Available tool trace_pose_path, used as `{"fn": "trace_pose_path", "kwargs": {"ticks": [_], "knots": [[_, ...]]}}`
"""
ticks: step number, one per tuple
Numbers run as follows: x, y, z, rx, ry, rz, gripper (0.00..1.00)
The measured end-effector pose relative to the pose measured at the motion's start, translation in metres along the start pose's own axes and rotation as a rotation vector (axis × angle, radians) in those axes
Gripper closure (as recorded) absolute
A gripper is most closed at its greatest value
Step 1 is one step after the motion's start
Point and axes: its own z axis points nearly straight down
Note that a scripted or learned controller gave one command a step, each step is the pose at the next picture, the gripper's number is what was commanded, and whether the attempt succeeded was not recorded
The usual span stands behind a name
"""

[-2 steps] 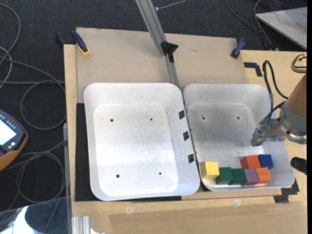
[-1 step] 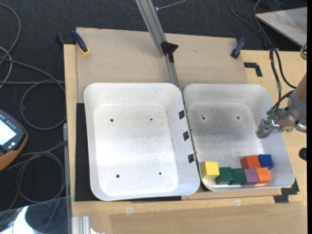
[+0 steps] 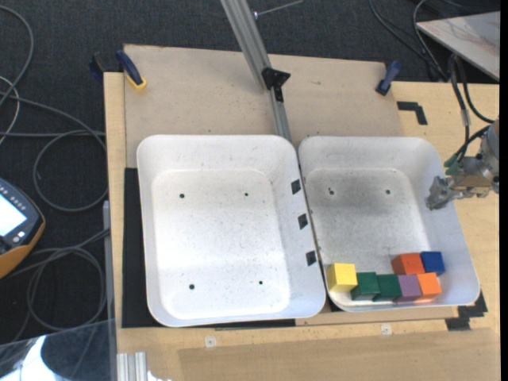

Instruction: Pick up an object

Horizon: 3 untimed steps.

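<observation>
The gripper (image 3: 439,194) is hovering over the right rim of the right bin (image 3: 444,169); whether it is open or closed cannot be told, and nothing is showing in its grasp. The blocks are sitting clustered along that bin's near edge: a yellow block (image 3: 343,275), two green blocks (image 3: 378,285), a purple block (image 3: 409,286), two orange blocks (image 3: 418,274) and a blue block (image 3: 432,262). The left bin (image 3: 151,205) is lying just beside it.

Your arm (image 3: 486,153) is cut off at the right edge; gripper (image 3: 439,194) too small to read. Purple block (image 3: 409,286) partly hides the green block (image 3: 388,285).
</observation>
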Motion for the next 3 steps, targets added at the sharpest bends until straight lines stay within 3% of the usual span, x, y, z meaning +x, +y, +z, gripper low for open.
{"fn": "trace_pose_path", "kwargs": {"ticks": [1,2,3], "knots": [[0.0,0.002,-0.054,0.0,-0.001,0.0,1.0],[0.048,0.019,-0.041,0.009,0.005,-0.003,1.0],[0.098,0.038,-0.044,0.004,0.004,-0.004,1.0]]}}
